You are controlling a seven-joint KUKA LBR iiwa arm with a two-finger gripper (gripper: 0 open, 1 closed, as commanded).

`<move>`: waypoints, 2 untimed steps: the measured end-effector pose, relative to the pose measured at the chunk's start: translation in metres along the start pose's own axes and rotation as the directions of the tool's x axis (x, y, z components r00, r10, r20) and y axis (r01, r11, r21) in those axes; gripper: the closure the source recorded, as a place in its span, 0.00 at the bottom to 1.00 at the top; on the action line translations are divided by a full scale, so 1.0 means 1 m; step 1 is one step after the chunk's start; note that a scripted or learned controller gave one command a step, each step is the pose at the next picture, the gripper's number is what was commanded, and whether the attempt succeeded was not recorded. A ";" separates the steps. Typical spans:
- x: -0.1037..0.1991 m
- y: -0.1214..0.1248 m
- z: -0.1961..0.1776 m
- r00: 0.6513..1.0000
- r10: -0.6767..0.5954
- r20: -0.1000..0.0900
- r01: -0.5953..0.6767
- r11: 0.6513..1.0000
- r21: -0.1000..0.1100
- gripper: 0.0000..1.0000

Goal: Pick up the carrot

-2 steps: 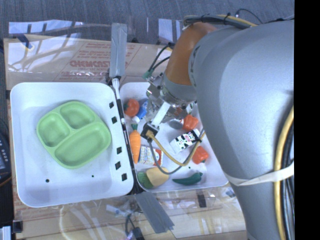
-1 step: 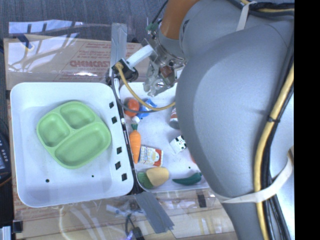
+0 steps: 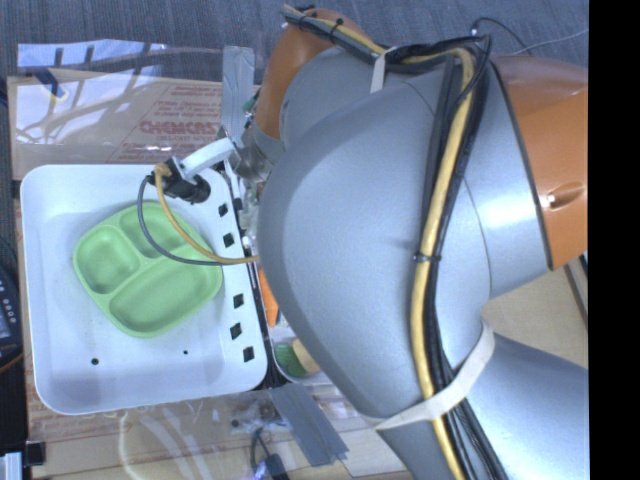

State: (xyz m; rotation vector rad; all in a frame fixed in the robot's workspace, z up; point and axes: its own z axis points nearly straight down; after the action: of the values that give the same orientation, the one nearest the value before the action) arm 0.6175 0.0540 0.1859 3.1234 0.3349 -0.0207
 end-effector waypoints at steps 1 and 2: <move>0.006 0.001 -0.194 1.000 -0.012 -0.008 0.012 1.000 -0.003 1.00; 0.007 0.000 -0.199 1.000 -0.017 -0.001 0.017 1.000 -0.005 1.00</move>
State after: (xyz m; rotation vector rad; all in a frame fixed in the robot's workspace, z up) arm 0.6266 0.0554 0.3852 3.1158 0.3609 -0.0179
